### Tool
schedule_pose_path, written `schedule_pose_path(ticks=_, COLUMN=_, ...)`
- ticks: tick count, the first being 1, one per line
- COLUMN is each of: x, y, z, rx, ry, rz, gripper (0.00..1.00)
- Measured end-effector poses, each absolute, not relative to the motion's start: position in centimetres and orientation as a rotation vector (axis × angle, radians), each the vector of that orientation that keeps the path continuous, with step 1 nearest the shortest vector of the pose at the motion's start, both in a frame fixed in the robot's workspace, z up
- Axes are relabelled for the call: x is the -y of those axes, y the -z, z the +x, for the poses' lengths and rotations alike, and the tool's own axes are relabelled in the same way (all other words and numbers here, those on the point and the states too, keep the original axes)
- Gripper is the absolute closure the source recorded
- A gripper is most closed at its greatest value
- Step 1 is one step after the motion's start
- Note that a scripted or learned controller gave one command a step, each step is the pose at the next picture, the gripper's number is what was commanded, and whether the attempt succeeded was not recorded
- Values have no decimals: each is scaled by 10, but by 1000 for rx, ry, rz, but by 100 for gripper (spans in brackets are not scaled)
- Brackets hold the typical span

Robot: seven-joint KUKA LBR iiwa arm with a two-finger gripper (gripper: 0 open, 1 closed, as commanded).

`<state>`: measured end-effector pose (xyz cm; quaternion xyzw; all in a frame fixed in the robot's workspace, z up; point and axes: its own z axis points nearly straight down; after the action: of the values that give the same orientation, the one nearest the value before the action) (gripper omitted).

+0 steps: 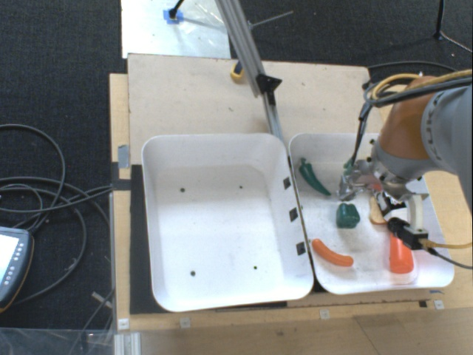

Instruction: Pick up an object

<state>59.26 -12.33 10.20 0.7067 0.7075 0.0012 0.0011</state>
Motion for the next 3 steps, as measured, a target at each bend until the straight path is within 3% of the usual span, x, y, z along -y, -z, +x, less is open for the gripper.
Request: schedule_pose_path(ticks=3, x=131, y=-232, z=607, rx=-2224, ry=-5, rz=2212, gripper=100)
